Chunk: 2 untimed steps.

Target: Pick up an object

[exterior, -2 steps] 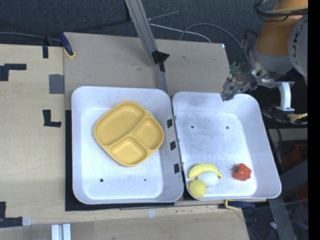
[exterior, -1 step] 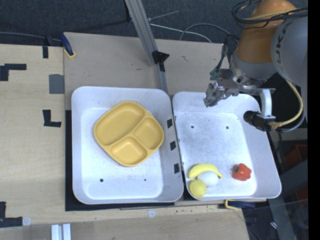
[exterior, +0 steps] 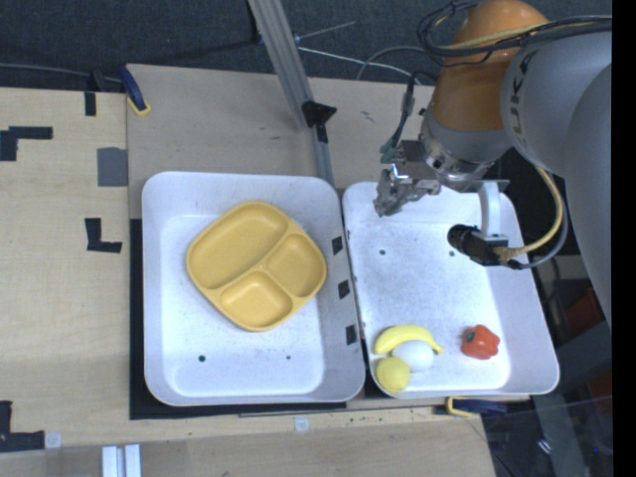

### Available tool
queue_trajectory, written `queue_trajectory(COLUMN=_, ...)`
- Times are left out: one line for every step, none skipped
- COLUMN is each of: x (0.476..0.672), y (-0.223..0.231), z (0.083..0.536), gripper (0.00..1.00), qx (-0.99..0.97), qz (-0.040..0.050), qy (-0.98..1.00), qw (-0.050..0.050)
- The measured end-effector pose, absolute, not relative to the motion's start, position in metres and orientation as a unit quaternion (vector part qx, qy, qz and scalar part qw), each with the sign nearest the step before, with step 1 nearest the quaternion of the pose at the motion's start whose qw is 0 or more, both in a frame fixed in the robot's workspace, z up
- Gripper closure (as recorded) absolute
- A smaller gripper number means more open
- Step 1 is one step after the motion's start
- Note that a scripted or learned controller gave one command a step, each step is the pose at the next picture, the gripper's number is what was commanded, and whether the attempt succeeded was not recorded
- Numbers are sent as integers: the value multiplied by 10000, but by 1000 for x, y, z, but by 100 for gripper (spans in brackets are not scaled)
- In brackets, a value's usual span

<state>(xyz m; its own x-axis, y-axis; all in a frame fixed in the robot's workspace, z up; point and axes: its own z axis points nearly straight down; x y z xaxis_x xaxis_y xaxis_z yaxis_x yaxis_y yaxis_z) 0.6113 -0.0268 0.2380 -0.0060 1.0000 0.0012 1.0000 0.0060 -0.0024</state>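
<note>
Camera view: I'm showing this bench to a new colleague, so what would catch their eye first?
Probably the yellow divided tray, lying alone in the left bin. Next, the grey-and-orange arm reaching in from the right, its gripper over the far edge of the right bin. Then the cluster at that bin's near edge: a banana, a lemon and a white ball together, with a red pepper slightly apart.

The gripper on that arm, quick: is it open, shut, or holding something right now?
Gripper: cannot be told from this view. It sits over the far end of the right bin, with nothing seen in it.
</note>
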Motion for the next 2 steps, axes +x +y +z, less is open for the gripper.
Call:
queue_trajectory(x=600, y=22, z=225, gripper=100, qx=-7050, qz=10, qy=-7092, qw=16)
queue_trajectory(x=579, y=74, z=222, gripper=100, qx=-7047, qz=9, qy=-7095, qw=19)
